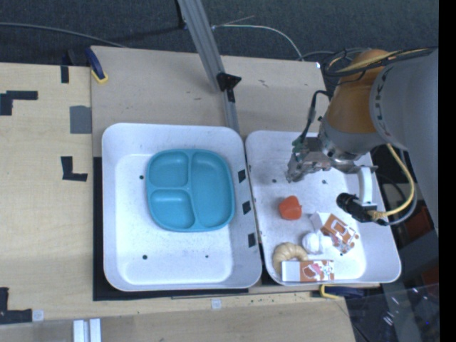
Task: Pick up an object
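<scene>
- My end effector (294, 171) hangs over the upper part of the right bin (267, 148), pointing down; I cannot tell its state from here.
- Nothing shows held in it.
- Just below it and slightly toward the bin's middle lies a red-orange object (289, 208), apart from me.
- Further below, near the bin's lower edge, sit a croissant-like pastry (287, 250), a small white item (313, 241) and two orange-and-white packets (338, 232), close together.
- To my left, in the left bin (117, 191), rests a blue divided plate (190, 189), well apart from me.
- Both bins sit on the table (43, 212).
</scene>
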You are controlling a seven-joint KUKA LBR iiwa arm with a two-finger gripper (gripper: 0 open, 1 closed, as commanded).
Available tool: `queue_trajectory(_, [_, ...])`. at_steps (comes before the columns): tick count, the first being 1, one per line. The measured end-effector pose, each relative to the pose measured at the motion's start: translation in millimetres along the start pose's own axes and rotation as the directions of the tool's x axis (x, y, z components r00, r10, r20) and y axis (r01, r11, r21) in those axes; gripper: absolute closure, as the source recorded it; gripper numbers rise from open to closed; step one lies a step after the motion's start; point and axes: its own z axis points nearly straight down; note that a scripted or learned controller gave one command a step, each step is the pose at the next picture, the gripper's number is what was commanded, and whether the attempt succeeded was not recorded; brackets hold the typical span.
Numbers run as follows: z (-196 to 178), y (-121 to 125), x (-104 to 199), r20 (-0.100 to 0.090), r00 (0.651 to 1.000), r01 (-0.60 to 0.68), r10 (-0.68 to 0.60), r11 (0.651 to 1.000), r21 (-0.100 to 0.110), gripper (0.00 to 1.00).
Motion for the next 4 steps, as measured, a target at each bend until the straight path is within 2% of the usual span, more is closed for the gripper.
queue_trajectory(2, [-98.7, -2.2, -6.4, 0.001, 1.0, -0.002, 0.002, 1.0, -0.008, 1.0])
queue_trajectory(3, [-103.5, 8.7, 43.5, -0.002, 1.0, 0.003, -0.003, 1.0, -0.003, 1.0])
queue_trajectory(4, [-89.8, 13.6, 103.5, -0.001, 1.0, 0.004, -0.004, 1.0, 0.0, 1.0])
